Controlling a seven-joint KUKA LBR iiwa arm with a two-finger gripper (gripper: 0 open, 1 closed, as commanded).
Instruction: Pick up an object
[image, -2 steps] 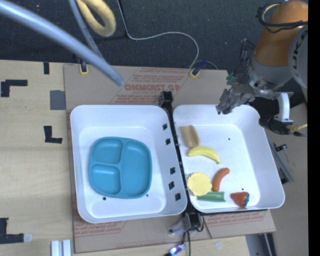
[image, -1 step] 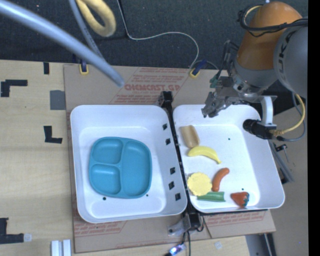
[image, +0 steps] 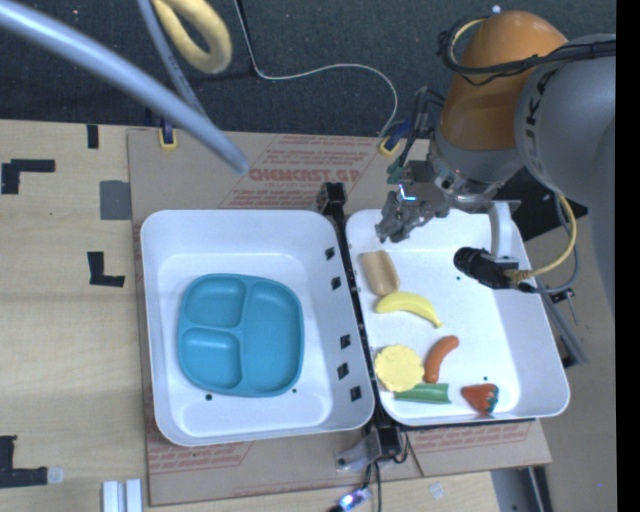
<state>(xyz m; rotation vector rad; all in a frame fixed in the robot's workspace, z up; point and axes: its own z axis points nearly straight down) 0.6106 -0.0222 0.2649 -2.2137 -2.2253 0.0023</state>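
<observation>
Camera view: pincer (image: 398, 222), grip state unclear, above bread roll (image: 379, 271); banana (image: 408, 306) just beside.

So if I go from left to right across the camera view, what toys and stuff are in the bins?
Blue divided plate → tan bread roll → yellow round piece → banana → orange sausage → red piece.

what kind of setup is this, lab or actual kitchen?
Most likely a robotics lab pick-test bench, not a kitchen. A KUKA arm's gripper hangs over the right white bin of toy food such as a banana, the left bin holds a blue divided plate, and cables trail across cardboard.
</observation>
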